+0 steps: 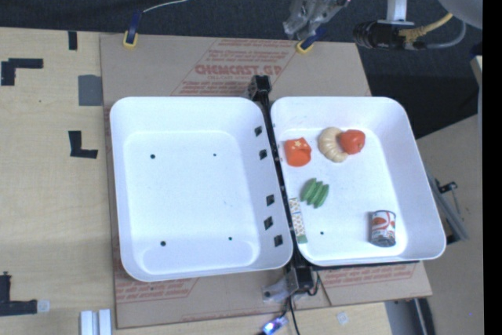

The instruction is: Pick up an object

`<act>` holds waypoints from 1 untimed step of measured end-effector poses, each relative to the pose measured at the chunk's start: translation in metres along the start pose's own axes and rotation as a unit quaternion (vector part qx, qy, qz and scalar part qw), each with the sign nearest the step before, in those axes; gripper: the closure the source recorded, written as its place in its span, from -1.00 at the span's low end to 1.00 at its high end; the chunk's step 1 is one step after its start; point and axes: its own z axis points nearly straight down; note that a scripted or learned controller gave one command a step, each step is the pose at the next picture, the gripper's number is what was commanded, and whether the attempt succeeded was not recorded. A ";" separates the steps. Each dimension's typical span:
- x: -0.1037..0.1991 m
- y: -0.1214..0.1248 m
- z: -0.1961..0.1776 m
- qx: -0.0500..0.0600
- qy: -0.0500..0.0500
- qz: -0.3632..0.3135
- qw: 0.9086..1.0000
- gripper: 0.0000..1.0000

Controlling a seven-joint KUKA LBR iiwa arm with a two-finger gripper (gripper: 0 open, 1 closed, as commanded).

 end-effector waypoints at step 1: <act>0.065 -0.059 0.161 0.007 0.000 -0.001 1.000 1.00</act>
